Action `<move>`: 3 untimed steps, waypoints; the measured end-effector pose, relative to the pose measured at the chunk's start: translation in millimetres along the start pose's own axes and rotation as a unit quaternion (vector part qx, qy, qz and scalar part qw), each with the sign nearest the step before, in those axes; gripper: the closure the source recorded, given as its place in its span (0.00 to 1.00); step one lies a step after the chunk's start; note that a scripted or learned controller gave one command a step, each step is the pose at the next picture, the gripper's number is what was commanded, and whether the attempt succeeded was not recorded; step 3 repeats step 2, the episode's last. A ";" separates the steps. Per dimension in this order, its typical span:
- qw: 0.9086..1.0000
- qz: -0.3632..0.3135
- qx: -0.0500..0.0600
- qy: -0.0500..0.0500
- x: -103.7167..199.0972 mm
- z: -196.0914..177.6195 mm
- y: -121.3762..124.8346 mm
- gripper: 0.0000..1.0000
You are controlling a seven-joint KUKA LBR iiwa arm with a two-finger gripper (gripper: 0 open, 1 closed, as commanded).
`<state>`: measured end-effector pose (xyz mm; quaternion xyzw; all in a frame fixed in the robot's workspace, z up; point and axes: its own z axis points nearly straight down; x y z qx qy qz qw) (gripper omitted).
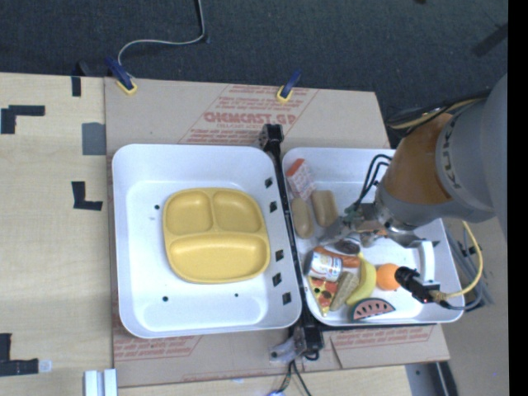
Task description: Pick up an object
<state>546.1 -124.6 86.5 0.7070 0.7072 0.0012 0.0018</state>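
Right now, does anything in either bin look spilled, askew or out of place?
Nothing looks spilled or damaged. The yellow divided plate lies flat in the left bin. The toy foods are jumbled in the right bin, and the can lies on its side.

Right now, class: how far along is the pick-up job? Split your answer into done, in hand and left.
Done: the arm has reached into the right bin. In hand: its tool sits low over the toy food, near the can and banana; no grasp is visible. Left: grip one object and lift it. The yellow tray lies in the left bin.
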 end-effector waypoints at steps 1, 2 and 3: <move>1.000 0.001 0.000 0.000 -0.8 -10.0 0.3 1.00; 1.000 -0.001 0.002 0.000 40.4 -153.1 -61.1 1.00; 1.000 -0.001 0.002 0.000 40.4 -153.1 -61.1 1.00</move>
